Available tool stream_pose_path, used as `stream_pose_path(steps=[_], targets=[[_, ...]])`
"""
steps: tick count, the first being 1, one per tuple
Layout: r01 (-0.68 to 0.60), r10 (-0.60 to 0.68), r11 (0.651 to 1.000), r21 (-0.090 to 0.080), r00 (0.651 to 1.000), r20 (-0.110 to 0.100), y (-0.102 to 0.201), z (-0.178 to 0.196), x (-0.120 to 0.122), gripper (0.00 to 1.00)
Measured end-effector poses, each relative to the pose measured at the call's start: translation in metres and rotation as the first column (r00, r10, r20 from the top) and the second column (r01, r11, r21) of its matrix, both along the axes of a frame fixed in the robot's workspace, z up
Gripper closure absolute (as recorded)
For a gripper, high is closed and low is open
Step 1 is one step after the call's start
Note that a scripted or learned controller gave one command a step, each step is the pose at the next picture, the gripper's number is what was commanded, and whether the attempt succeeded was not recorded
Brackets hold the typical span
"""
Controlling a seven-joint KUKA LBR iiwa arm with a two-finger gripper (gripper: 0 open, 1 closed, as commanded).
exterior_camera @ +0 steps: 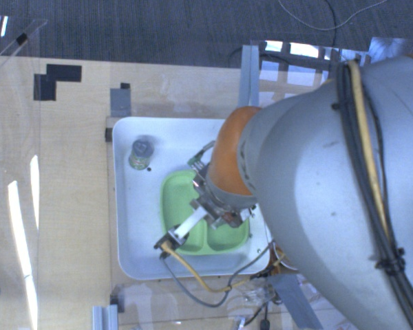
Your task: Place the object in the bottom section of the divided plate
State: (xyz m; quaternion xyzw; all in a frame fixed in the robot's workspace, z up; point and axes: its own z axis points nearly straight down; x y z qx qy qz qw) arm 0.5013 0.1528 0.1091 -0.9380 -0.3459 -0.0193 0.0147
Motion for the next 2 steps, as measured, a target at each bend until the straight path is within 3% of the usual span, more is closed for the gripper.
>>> stream_pose_path(steps=[1,2], targets=[[-0.031,0.031,1.0,0.003,0.999,-0.015,-0.009,0.012,-0.006,1.0],[-0.315,0.315,0.949,-0.007,0.949,0.018,-0.011,-0.006,-0.006,1.0]])
